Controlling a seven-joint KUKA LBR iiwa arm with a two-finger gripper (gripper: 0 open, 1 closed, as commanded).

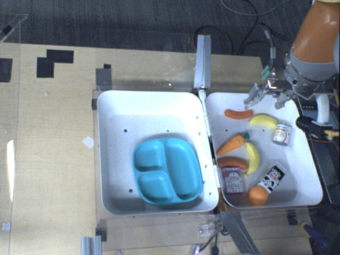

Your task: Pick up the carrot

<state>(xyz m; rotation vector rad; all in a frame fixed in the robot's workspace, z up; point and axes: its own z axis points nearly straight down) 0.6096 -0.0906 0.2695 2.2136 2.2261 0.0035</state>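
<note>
The carrot (pixel 231 144), orange with a green stem end, lies at a slant in the middle-left of the right bin (pixel 314 169), beside a yellow banana (pixel 252 156). My gripper (pixel 269 96) hangs above the bin's far edge, up and to the right of the carrot and well apart from it. Its fingers (pixel 254 95) are spread open with nothing between them.
Around the carrot in the right bin lie a sausage (pixel 238 113), a lemon (pixel 264 121), a small jar (pixel 281 134), a maroon packet (pixel 233 177), an orange (pixel 258 195) and a black-and-white box (pixel 272 177). A blue divided tray (pixel 167 169) sits in the left bin (pixel 114 142).
</note>
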